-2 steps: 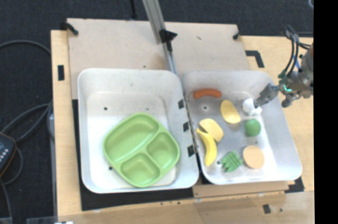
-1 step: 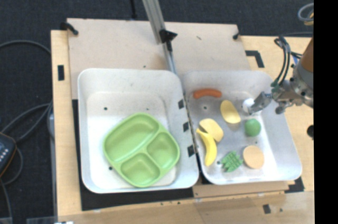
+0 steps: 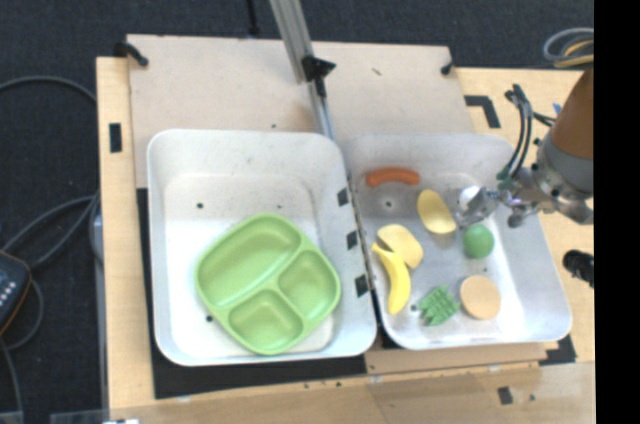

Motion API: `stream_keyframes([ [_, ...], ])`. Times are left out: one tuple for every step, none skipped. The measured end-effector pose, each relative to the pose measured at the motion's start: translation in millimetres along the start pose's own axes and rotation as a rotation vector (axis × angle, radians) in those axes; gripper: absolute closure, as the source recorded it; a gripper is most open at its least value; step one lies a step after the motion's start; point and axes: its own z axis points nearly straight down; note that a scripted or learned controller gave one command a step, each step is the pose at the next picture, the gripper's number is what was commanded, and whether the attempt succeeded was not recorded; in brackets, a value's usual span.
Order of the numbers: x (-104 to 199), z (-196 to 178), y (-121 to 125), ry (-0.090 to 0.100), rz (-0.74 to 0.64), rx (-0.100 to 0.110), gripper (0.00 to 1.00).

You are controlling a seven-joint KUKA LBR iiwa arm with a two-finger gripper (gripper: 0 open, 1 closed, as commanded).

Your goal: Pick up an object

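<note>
- Green divided plate (image 3: 268,284) lying in left bin (image 3: 165,162)
- Right bin (image 3: 545,302) holding banana (image 3: 396,282), green ball (image 3: 479,240), tan disc (image 3: 480,297), sausage (image 3: 392,177)
- Gripper (image 3: 478,204) hovering just above ball, carrying nothing; finger spread unclear

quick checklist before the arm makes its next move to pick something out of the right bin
1. Tool is over the right bin: ok.
2. A target sits close by: ok, the green ball lies just below the tool and the pale yellow piece just to its left.
3. Something is already between the tool's fingers: cannot tell.
4. Room around the green ball: ok, it touches no neighbour; the tan round disc lies apart, nearer the front.
5. Banana free to lift: not ok, a yellow piece lies against its top.
6. Green divided plate out of the way: ok, it is in the left bin.
</note>
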Motion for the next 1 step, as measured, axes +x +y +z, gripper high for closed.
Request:
stream_keyframes([
  [8.2, 49.4, 3.0, 0.001, -0.001, 0.001, 0.0],
])
